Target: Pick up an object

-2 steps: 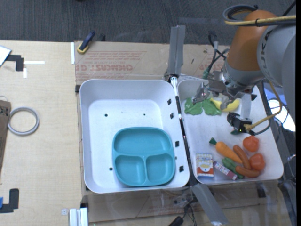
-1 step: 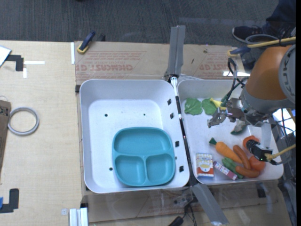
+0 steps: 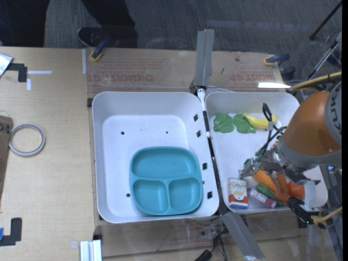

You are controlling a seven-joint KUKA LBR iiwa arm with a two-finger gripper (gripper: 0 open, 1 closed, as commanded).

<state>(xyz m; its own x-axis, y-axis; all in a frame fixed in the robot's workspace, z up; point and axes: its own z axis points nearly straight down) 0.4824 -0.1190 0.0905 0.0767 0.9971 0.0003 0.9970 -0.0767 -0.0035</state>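
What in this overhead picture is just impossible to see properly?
- The tool: the arm's orange band overhangs it, so its grip is unreadable.
- The orange and red items in the right bin: partly under the arm, shapes unclear.
- The small carton: label too small to read.
- The tape roll on the bench: something brown beside it is cut off by the left edge.

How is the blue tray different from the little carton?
The blue tray is big, flat and teal, alone in the left bin. The little carton is small, boxy and white with red, crowded among toys in the right bin. Both sit near the bins' front edges.
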